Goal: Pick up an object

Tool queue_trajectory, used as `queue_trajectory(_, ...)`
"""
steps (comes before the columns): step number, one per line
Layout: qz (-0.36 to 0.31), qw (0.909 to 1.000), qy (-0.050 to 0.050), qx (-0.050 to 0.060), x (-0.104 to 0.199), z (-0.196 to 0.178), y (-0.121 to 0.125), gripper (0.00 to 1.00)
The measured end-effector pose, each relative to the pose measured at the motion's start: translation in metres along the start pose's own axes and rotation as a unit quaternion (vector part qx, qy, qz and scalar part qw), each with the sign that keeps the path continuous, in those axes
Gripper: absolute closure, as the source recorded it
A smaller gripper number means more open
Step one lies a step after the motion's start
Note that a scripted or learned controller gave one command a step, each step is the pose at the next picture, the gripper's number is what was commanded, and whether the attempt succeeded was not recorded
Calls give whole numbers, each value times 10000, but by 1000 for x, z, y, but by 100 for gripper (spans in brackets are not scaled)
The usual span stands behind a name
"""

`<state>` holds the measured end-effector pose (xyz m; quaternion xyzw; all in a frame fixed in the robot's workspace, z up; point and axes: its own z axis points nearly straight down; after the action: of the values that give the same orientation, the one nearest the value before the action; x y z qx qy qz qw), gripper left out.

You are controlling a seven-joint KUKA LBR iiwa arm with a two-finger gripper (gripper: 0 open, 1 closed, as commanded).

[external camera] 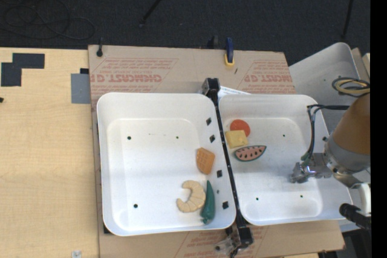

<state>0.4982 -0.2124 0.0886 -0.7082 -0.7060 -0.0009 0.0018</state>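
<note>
Low over the right bin (302, 211), the claw (300, 173) sits near that bin's right side, a small metallic cluster at the end of the grey arm (347, 157), whose orange band (361, 124) shows above the wrist. Whether the claw is spread or closed cannot be told from this slanted overhead view, and no object is seen in it.

Well to the claw's left in the same bin, three toy food pieces cluster beside the divider: a red round piece (240, 127) at the back, a yellow block (236, 139) touching its front edge, and a watermelon slice (250, 153) just in front of and right of the block.

Across the divider, the left bin (121, 190) holds three more pieces along its right side. An orange wedge (205, 161) lies nearest the divider's middle. Nearer the front, a tan croissant-shaped piece (191, 197) curls beside a long green piece (208, 202), the two touching or nearly so.

Both bins rest on a cardboard sheet (151, 72) laid on the pale wooden counter (42, 160). A blue-and-yellow clamp (229, 52) grips the sheet's far edge.
</note>
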Motion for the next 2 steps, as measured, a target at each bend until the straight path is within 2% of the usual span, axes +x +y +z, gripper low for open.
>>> queue_trajectory(1, -25, 10000, -41, -64, -2, -143, 13, 100)
queue_trajectory(2, -11, 10000, -2, 37, 0, -72, -25, 100)
